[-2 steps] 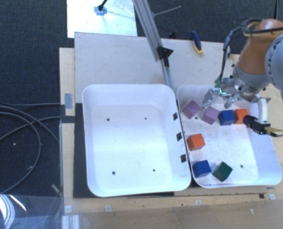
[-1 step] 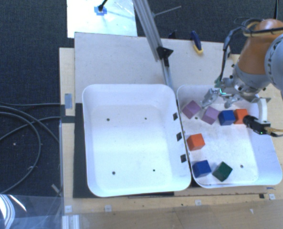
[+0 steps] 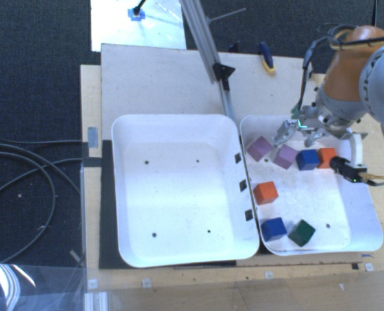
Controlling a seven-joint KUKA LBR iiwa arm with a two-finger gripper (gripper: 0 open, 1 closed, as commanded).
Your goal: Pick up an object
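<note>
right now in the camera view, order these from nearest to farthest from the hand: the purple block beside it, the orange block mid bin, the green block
Measured from the hand, over the right bin's far end:
1. Purple block, just below the hand.
2. Orange block, mid bin near the left wall.
3. Green block, at the bin's near end.

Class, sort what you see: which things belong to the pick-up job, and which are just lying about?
Job:
gripper
purple blocks
blue blocks
orange blocks
green block
right bin

Lying about:
left bin
cables
blue-handled tool
</note>
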